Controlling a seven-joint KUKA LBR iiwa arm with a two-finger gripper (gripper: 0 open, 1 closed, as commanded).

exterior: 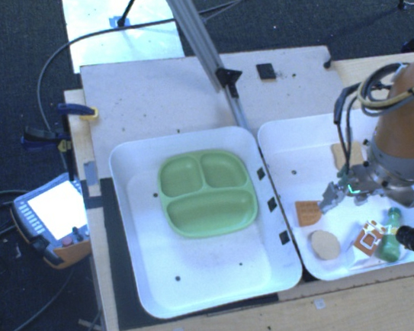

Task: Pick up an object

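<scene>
Poised low in the right bin (281, 142), the tool (327, 198) is seen just beside an orange block (308, 211); whether it is open cannot be told, and nothing is seen gripped. The block is judged light and stiff, best taken across its flat sides.

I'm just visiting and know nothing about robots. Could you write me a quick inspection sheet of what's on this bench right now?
Surface: wooden bench bearing two white bins, left bin and right bin.
Job's things: in the right bin, an orange block, a tan round piece, an orange-and-white packet, a green item.
Clutter: green divided plate in the left bin.
Grippers: gripper low over the right bin, beside the orange block; grip unclear.
Cables: black cables on the floor.
Surroundings: handheld control pad left of the bench; dark carpet.
</scene>
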